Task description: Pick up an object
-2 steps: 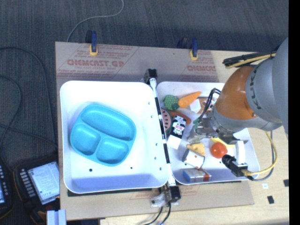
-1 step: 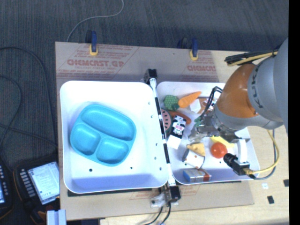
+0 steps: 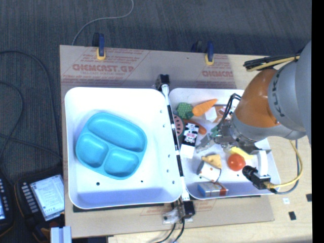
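My gripper (image 3: pixel 208 138) reaches down into the right bin (image 3: pixel 267 172), near its middle, under the orange-banded wrist (image 3: pixel 255 105). Around it lie small toys. An orange carrot (image 3: pixel 205 107) and a green piece (image 3: pixel 185 109) are at the back. A black-and-white cube (image 3: pixel 190 132) sits just left of the gripper, with a white block (image 3: pixel 187 152) below it. A yellow wedge (image 3: pixel 213 161) and a red tomato (image 3: pixel 236 161) lie in front of the gripper, and a blue-and-orange box (image 3: pixel 211 190) rests at the front wall. I see nothing clearly held.
The left bin (image 3: pixel 81 186) holds a blue divided plate (image 3: pixel 111 144). A black-and-yellow cable (image 3: pixel 276 186) trails over the right bin's front right corner. The arm's grey body (image 3: pixel 298 95) covers that bin's back right part. Clamps (image 3: pixel 208 54) sit on the board's far edge.
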